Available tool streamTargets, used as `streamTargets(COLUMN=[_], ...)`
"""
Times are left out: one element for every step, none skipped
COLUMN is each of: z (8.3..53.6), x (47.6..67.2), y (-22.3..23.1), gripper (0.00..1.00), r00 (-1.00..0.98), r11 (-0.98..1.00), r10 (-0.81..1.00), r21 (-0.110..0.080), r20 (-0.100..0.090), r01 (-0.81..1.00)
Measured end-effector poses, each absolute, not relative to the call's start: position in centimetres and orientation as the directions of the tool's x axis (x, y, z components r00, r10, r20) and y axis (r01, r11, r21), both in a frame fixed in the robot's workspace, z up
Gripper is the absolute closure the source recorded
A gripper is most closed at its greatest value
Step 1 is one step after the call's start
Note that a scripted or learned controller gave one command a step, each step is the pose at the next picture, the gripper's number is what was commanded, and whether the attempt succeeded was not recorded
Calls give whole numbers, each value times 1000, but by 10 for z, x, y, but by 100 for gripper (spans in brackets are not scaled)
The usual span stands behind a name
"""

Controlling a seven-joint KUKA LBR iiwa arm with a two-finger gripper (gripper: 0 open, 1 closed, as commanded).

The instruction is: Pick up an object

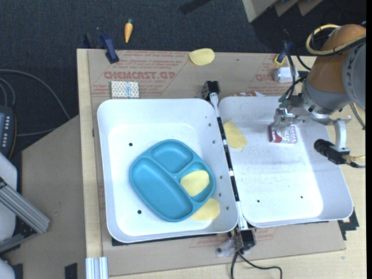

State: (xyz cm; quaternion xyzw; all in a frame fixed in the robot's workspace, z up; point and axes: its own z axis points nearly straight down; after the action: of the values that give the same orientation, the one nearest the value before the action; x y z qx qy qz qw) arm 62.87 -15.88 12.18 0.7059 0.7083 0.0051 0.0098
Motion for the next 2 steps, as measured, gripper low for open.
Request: streamTargets(z=[132, 132], x=[629, 629], y=[-159, -159], gripper=[100, 0], r00=[-4, -4], r11=[5, 4], r10=[1000, 1000], r21=[24, 23], r20=[-8, -8], r01=[1000, 1000])
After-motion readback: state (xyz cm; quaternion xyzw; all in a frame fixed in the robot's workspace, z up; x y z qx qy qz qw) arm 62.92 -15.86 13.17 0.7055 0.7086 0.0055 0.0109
